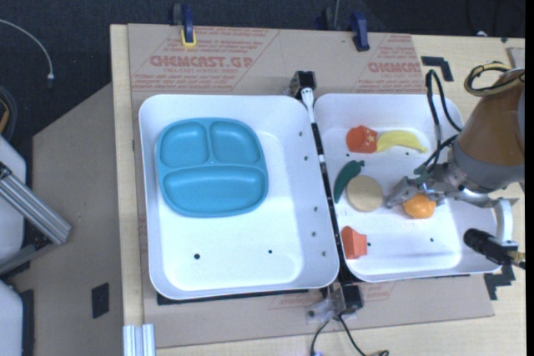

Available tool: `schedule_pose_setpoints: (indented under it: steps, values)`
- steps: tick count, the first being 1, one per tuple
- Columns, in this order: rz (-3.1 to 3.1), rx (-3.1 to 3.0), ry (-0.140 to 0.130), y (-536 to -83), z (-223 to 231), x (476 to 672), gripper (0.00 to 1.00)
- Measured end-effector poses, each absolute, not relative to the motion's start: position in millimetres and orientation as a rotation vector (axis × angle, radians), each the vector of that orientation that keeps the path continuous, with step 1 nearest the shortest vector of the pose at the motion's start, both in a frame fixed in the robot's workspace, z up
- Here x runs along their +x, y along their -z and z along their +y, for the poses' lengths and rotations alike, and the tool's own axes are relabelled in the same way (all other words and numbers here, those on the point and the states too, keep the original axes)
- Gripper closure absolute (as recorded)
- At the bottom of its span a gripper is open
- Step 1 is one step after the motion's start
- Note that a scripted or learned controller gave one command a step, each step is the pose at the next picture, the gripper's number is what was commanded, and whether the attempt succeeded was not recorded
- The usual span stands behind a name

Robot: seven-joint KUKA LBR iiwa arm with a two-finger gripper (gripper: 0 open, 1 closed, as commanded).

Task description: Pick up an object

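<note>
Orange fruit (420, 207) sits in the right bin (392, 258) at the gripper (415, 189), whose jaws' state cannot be told.

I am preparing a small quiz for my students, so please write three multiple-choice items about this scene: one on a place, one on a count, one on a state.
1. Where does the blue divided plate lie?
A. in the left bin
B. in the right bin
C. on the cardboard outside the bins

2. How many compartments does the plate have?
A. two
B. three
C. five

3. How does the tool stand to the orange ball?
A. far off, over the left bin
B. low in the right bin, close by the ball
C. raised high above the bench

Key: 1 A, the plate rests on the left bin's floor. 2 B, two small sections above one long one. 3 B, the tool is down beside the ball in the right bin.
</note>
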State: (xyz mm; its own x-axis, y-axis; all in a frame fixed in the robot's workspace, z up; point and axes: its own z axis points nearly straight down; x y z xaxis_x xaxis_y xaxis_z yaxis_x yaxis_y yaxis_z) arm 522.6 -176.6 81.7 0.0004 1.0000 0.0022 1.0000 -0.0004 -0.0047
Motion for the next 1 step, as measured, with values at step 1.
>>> schedule_pose_setpoints:
  steps: [1]
  values:
    - [-2.221,-2.223,0.000,-94.7,-177.1,523.7,1.00]
